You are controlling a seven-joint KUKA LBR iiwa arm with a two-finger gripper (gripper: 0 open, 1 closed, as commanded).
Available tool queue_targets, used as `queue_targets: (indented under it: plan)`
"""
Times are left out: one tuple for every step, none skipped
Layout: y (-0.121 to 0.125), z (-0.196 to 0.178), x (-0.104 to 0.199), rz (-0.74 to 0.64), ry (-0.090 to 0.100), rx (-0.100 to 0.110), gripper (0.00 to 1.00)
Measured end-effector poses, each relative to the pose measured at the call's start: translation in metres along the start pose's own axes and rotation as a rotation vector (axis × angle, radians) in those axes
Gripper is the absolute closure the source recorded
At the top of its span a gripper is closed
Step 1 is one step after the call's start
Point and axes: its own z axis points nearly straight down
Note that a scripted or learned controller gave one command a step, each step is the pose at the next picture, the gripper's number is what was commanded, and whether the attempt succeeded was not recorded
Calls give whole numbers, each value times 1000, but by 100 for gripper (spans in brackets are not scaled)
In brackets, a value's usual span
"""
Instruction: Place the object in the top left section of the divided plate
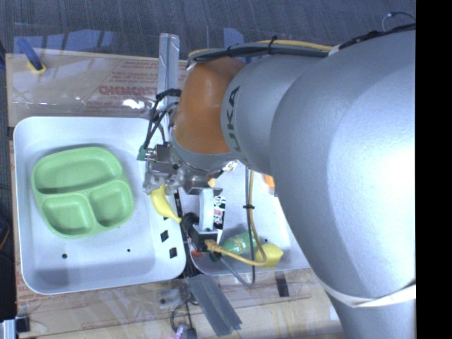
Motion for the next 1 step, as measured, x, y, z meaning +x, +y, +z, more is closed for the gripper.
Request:
queue_targets:
  plan:
    - [16,-19,65,-255,0,-4,100]
